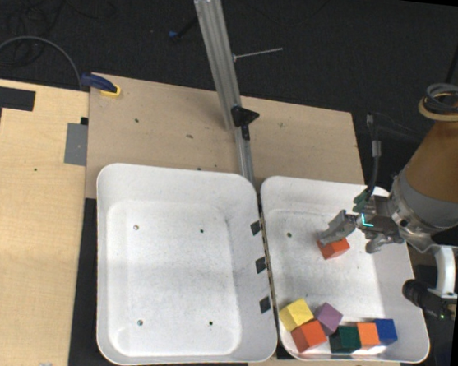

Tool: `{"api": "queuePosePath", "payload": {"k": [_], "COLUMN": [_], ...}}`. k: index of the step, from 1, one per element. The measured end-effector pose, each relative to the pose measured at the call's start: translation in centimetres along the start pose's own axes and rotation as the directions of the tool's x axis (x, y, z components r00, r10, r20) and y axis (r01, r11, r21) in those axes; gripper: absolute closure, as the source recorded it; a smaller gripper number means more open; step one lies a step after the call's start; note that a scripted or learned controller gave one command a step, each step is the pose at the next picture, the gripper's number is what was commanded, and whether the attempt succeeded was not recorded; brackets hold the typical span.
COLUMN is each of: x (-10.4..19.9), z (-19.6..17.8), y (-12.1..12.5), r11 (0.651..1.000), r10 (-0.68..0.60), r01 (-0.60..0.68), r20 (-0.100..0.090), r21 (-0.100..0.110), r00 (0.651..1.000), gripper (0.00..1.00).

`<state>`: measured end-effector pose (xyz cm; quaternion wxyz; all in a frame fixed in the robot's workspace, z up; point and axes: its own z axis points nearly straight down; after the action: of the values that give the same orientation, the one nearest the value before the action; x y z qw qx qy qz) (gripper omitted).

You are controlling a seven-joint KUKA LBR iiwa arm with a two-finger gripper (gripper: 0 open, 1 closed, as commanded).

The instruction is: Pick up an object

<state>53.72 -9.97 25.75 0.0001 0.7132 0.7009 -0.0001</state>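
My gripper hangs over the upper middle of the right bin, its two grey fingers spread apart and open. A small red-orange block lies on the bin floor right at the tip of the left finger, not between the fingers. Along the bin's front edge sits a cluster of blocks: yellow, purple, red, green, orange and blue.
The left bin lies beside the right one, with black clips along the shared rim. A slanted aluminium rail rises behind the bins. The arm's orange-banded body stands at the right edge.
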Motion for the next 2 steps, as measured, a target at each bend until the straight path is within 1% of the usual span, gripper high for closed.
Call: {"api": "queuePosePath", "payload": {"k": [2], "x": [-0.02], "z": [0.00], "y": [0.00], "r11": [1.000], "r10": [0.002], "r01": [-0.002], "r20": [0.000], "r21": [0.000], "r00": [1.000], "gripper": [0.00]}}
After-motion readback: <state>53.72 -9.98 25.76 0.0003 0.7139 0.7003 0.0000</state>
